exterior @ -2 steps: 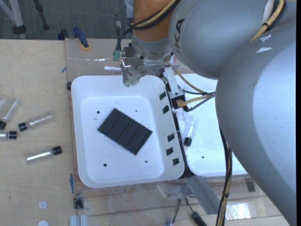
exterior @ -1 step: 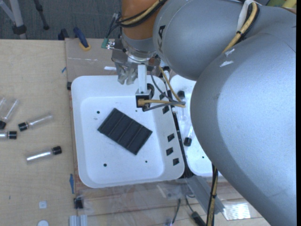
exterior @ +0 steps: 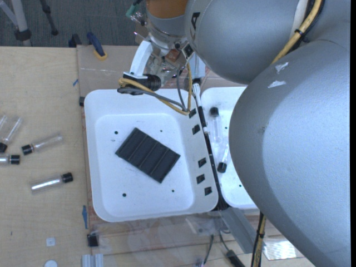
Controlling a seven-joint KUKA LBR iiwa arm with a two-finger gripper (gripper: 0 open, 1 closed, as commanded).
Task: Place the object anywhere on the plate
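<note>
The end effector (exterior: 161, 71) sits above the far edge of the left bin, just under the arm's orange band (exterior: 167, 1), and it is so wrapped in cables and fittings that whether it is released or clenched cannot be told. Nothing can be seen between its tips.

The task's object, a dark ribbed rectangular slab (exterior: 148, 154), lies flat on the floor of the left bin (exterior: 105, 199), near the middle and turned at a diagonal, well apart from the end effector. It touches none of the bin's walls. A few small dark dots mark the white floor around it.

A yellow and black cable bundle (exterior: 139, 83) hangs from the wrist and trails across the bin's far rim toward the seam between the two bins. Along that seam runs a row of small black clips (exterior: 201, 162). The right bin (exterior: 219, 102) shows a strip of white floor with two small black-capped items lying in it; the large grey arm (exterior: 289, 149) covers the rest.

On the wooden table (exterior: 39, 82) to the left of the bins lie several clear vials with black caps (exterior: 51, 181), scattered and apart from one another. A blue clamp (exterior: 98, 48) sits at the table's far edge, beyond the left bin's corner.
</note>
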